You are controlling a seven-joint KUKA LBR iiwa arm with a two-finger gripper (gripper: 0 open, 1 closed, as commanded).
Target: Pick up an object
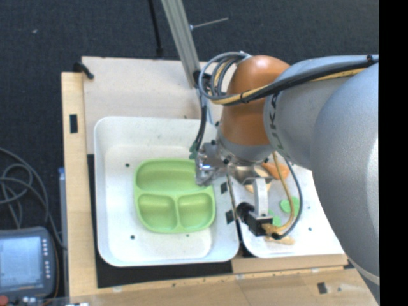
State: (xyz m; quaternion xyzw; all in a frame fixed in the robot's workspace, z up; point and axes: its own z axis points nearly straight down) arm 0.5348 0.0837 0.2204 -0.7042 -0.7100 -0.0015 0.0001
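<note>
**Over the left shallow white bin (pixel 115 234), the gripper (pixel 204 169) stands at a rim**

Left of the gripper, a light green plastic tray with three compartments (pixel 172 199) lies flat in this bin. The gripper is over the tray's upper right rim. If it touches the rim, I cannot tell, and how wide its grip is set cannot be told either. Right of the gripper, in the right white bin (pixel 312 231), a small flat green piece (pixel 285 206) and an orange piece (pixel 278 169) lie partly under the arm.
</note>
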